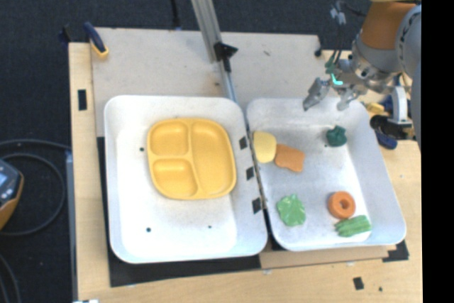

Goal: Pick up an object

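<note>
Dark green toy (335, 136) just below open tool (328, 96)

My arm (386, 18) comes in from the right side at the top of the view — it is grey, with a fat orange band just above the wrist. The wrist bends down and to the left, and at its end sits my gripper (331, 97), pointing down at a slant. Its two grey fingers (313, 94) are spread apart with a clear gap between them — nothing sits in that gap.
</note>
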Controlling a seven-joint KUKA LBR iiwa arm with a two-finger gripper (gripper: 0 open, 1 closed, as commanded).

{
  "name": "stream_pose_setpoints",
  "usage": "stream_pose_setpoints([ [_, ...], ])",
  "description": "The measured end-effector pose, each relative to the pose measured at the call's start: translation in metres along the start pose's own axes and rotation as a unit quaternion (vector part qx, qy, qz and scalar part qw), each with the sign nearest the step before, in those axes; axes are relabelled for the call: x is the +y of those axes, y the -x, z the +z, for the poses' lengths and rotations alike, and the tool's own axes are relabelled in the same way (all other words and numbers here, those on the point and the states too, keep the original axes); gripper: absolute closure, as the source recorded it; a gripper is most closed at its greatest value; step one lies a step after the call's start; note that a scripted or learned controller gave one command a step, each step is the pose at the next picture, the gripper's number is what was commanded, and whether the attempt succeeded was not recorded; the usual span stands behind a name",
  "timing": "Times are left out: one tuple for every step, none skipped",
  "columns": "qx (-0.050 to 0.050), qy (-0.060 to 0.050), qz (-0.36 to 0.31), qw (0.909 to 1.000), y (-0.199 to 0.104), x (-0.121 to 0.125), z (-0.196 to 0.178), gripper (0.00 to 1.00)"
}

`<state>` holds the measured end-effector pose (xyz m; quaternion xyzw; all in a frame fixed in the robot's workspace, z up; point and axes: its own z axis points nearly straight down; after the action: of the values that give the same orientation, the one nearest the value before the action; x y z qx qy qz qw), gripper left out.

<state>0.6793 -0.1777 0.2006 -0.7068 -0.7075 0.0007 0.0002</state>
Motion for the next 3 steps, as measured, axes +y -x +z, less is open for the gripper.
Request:
stream_pose_setpoints([
  [0.000, 0.002, 0.000, 1.0000, 0.000, 0.001, -0.002, 0.00],
  [0.000, 0.000, -0.002, 1.0000, -0.007, 0.002, 0.058, 0.00],
  [-0.001, 0.000, -0.002, 1.0000, -0.006, 0.002, 0.102, 0.00],
])
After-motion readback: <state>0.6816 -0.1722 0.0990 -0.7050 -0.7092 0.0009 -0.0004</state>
